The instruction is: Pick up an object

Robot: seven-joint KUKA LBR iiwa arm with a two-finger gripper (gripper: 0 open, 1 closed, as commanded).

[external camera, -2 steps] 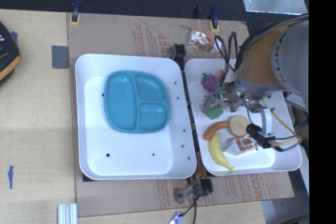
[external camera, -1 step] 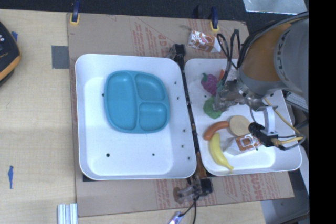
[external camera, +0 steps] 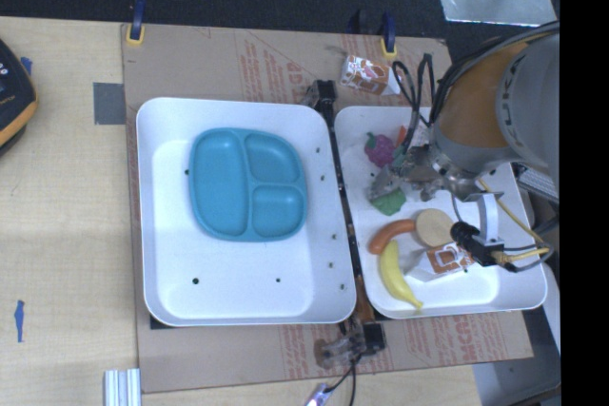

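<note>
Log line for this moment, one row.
gripper: low in right bin, over green toy | grasp: unclear | banana: lying loose | blue plate: left bin

**Free room and obstructions in the two bins**

Left bin (external camera: 162,290): blue divided plate (external camera: 248,183) at centre, open floor around it. Right bin (external camera: 519,299): crowded by banana (external camera: 397,278), sausage (external camera: 391,234), purple toy (external camera: 381,148) and arm (external camera: 495,100).

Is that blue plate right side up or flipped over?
Right side up: the plate lies flat in the left bin, its three hollows facing up.
</note>
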